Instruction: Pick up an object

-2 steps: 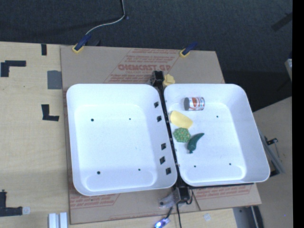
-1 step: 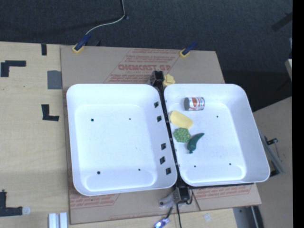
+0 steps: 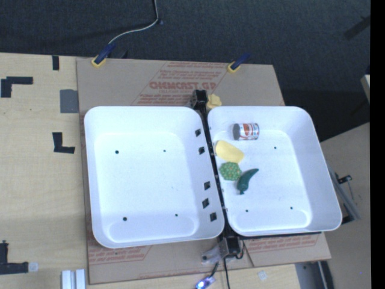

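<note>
Several small objects lie in the right bin [image 3: 301,179], near its left wall. A small can [image 3: 246,130] with a red label lies on its side toward the back. In front of it sits a yellow lemon-like piece [image 3: 229,151]. A green bumpy round piece [image 3: 230,171] touches the yellow one's front side. A dark green pepper-shaped piece [image 3: 245,180] lies just right of the bumpy one.
The left bin [image 3: 144,173] stands beside the right one, joined along a line of black clips [image 3: 207,173]. Both rest on a cardboard sheet [image 3: 174,83] held by two blue-and-yellow clamps [image 3: 102,56]. A cable [image 3: 135,29] runs across the dark floor behind.
</note>
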`<state>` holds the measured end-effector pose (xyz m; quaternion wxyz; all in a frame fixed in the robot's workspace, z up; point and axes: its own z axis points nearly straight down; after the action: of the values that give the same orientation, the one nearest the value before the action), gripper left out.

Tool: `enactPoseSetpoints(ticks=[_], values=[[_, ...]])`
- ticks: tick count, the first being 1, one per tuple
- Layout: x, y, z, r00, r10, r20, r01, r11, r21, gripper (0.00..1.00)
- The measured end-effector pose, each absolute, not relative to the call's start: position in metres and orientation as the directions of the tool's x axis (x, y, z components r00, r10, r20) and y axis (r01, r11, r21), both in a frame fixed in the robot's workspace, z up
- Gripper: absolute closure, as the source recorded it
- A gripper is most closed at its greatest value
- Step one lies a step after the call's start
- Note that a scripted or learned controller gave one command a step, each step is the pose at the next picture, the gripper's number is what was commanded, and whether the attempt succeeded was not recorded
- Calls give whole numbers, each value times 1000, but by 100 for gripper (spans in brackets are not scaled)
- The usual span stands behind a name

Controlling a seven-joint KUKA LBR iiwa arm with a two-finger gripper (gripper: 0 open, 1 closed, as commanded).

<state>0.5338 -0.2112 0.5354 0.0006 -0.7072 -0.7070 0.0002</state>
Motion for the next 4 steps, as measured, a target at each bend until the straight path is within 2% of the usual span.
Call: enactPoseSetpoints(ticks=[1,2,3,4], values=[[482,-178,535,-3,1000,1,1000,3,-1,100],[522,-225,534,1,1000,-3,1000,-1,0,100],[483,-193,535,-3,1000,0,1000,3,0,100],[566,-224,533,-1,1000,-2,1000,1,0,100]])
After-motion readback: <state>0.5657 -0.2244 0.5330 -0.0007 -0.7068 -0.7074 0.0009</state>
